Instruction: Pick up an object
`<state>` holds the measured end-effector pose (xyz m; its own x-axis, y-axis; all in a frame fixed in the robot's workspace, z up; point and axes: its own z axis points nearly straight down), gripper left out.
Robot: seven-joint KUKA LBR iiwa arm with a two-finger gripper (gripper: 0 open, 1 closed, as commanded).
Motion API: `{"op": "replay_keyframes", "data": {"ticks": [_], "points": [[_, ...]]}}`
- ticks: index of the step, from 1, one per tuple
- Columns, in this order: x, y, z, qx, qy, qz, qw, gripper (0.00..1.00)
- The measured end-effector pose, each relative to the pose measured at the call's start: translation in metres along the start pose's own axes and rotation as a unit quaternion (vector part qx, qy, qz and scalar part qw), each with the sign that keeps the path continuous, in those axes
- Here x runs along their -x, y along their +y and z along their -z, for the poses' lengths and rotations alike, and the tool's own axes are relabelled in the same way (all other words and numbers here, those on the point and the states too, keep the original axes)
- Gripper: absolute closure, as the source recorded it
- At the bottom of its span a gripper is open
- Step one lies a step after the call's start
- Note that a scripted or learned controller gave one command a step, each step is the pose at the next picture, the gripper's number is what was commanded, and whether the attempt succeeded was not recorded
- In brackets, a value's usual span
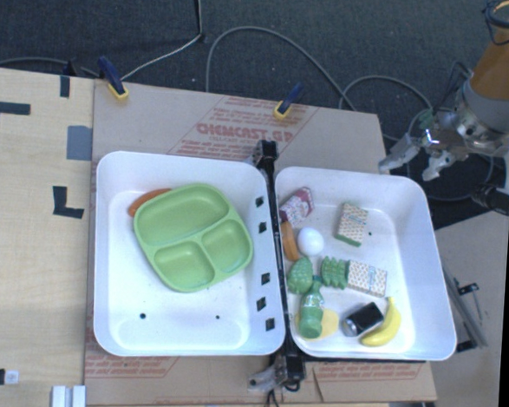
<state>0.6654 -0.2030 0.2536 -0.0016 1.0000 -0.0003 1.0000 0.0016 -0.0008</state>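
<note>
My gripper (414,161) hangs above the bench just outside the far right corner of the right bin (416,194), its two fingers spread open with nothing between them. Inside that bin lie a pink packet (296,205), a white egg (310,241), a green leafy toy (300,275), a green bottle (312,313), a spiky green toy (333,271), two speckled boxes (352,223) (367,277), a black object (362,319) and a banana (385,325). All of them sit well in front of and to the left of the gripper.
The left bin (112,258) holds a green divided plate (193,236) with an orange item (144,201) partly under its far edge. A black divider (268,234) runs between the bins. Cables (248,46) trail behind the bench, and two clamps (115,84) (286,107) grip the cardboard.
</note>
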Motion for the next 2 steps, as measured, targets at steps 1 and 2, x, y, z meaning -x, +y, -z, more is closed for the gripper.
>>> {"op": "replay_keyframes", "data": {"ticks": [1, 2], "points": [[-0.074, -0.029, -0.082, -0.001, 0.001, 0.0, 1.0, 0.0], [-0.056, -0.042, -0.163, 0.007, -0.003, 0.0, 1.0, 0.0]]}}
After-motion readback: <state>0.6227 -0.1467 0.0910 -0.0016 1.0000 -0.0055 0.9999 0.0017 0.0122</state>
